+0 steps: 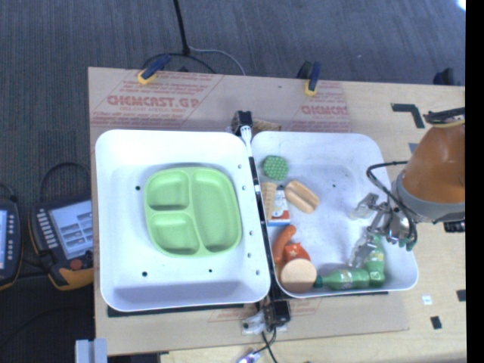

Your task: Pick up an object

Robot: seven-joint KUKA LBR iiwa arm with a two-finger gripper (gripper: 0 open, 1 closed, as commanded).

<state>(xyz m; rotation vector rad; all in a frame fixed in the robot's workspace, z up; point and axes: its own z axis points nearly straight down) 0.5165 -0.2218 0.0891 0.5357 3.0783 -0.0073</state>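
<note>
Two bins (106,225): green tray (193,210) left, perhaps six toys (301,197) right

The floor (91,21) was dark grey carpet with a fine ribbed weave, and it lay all around the desk (355,104). The desk top was a pale brown board with faded red lettering printed near its far edge. Two clamps, one (153,68) with yellow and blue parts and another (311,79) similar, gripped that far edge. A thin black pole (178,13) rose from the carpet beyond the desk, with a pale cable (219,55) curving away from its foot. Bright light showed at the upper right corner.
</note>
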